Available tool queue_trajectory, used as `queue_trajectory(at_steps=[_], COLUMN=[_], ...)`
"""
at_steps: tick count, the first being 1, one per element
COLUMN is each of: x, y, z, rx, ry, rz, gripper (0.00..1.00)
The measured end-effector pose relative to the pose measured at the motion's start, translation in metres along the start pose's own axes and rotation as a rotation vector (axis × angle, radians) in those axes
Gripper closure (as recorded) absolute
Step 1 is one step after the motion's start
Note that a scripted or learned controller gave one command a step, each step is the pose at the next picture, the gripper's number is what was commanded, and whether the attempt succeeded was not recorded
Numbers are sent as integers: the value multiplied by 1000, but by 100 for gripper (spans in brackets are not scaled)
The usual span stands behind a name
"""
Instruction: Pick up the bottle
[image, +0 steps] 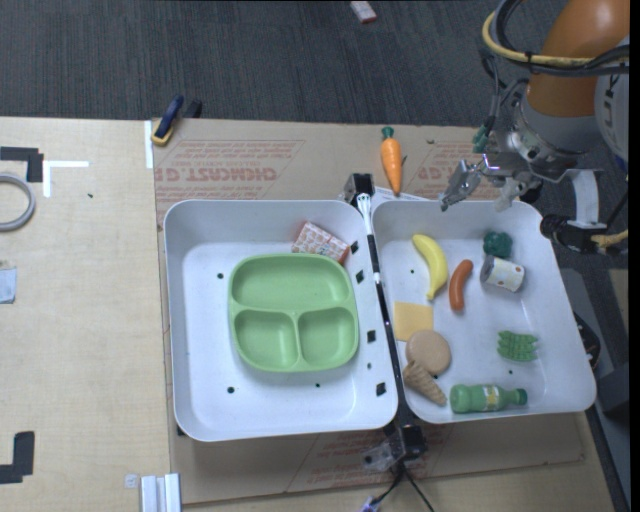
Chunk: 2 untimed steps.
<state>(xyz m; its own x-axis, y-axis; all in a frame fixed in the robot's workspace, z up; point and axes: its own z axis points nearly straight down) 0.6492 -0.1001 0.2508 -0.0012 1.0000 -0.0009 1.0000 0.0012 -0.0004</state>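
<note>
A: Tool (485, 185) status? Bottle (487, 398) location?
B: Fingers spread, holding nothing, above right bin (560, 300) far edge. Bottle lies flat at near edge; align across its width before descending.

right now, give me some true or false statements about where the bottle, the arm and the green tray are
1. The green plastic bottle with a yellow label lies on its side in the right white bin. True.
2. The two-finger gripper holds the bottle. False: it hangs over the right bin's far edge, well apart from the bottle at the near edge.
3. The green three-compartment tray sits in the left white bin. True.
4. The orange toy carrot lies inside the right bin. False: it lies on the cardboard beyond the bins.
5. The yellow toy banana rests on the green tray. False: it is in the right bin.
</note>
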Motion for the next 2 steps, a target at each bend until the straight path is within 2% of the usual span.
queue_trajectory(at_steps=[1,2], x=[0,39], y=[0,-71], z=[-10,-30], rx=[-1,1], ry=[-1,0], rz=[-2,45], gripper=[100,100])
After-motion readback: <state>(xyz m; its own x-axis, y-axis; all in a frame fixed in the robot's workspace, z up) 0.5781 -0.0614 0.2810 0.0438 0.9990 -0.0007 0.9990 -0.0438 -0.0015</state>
